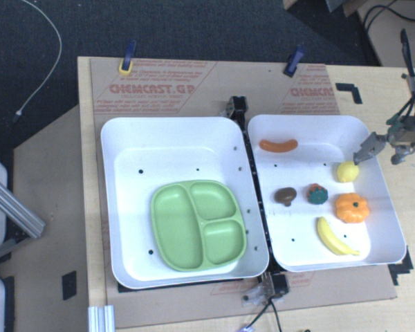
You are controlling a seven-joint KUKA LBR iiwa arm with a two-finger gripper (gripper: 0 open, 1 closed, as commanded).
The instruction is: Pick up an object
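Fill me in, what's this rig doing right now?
The arm is reaching in from the right, its end effector over the right bin, just above the lemon. Nothing is visibly grasped yet. That bin also holds a sausage, a brown mushroom-like piece, a small teal and red item, a pumpkin and a banana. The left bin holds a green divided plate.

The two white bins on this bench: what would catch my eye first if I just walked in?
Probably the green divided plate, lying alone in the left bin. Next, the bright toy food scattered in the right bin: a sausage at the back, a lemon, a pumpkin and a banana toward the front. The gripper hangs by the lemon at the bin's right rim.
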